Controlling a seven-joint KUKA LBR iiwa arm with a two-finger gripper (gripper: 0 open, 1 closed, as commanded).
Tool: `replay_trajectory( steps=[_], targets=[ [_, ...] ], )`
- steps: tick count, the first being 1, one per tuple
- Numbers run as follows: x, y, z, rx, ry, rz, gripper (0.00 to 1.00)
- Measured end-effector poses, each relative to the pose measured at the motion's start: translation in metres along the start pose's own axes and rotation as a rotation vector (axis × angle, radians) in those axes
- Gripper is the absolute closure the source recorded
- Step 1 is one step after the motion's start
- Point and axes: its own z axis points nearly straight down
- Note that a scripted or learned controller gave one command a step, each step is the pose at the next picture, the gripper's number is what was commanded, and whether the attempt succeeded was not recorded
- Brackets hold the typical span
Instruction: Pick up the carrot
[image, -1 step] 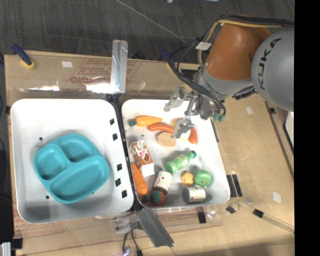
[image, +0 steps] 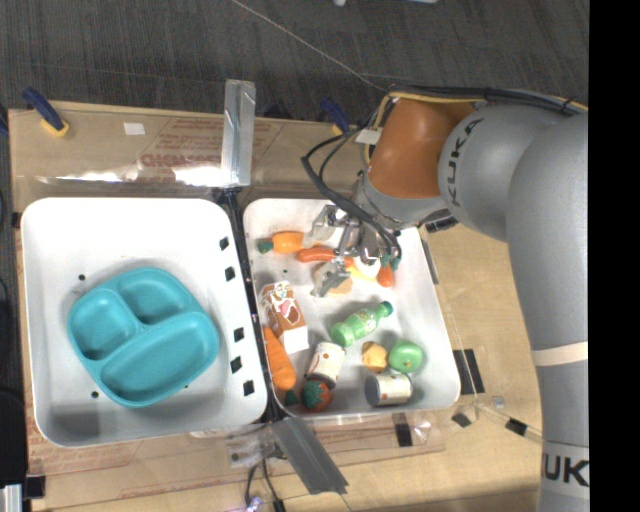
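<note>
A long orange carrot (image: 279, 360) lies along the left wall of the right bin (image: 438, 310), near its front. My gripper (image: 329, 251) hangs over the back of that bin, well away from the carrot, and is open. One silver finger (image: 326, 216) shows toward the back and the other toward the front. A short red-orange piece (image: 316, 255) lies in the gap below them. An orange vegetable with a green tip (image: 285, 242) sits just left of it.
The right bin also holds a green bottle (image: 359, 324), a green apple (image: 406, 356), a small can (image: 388, 389), a snack packet (image: 281, 305) and a white cup (image: 325, 361). The left bin (image: 40, 240) holds a teal divided plate (image: 142, 335).
</note>
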Motion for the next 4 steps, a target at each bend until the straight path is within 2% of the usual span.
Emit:
replay_trajectory(
  steps=[1, 2, 3, 4],
  targets=[
    [-0.018, 0.020, 0.012, 0.021, -0.022, -0.112, 0.00],
    [-0.018, 0.042, 0.023, 0.004, -0.015, -0.263, 0.00],
    [-0.019, 0.043, 0.011, 0.004, -0.019, -0.267, 1.00],
    [-0.017, 0.037, -0.073, 0.002, -0.018, 0.040, 1.00]
  ],
)
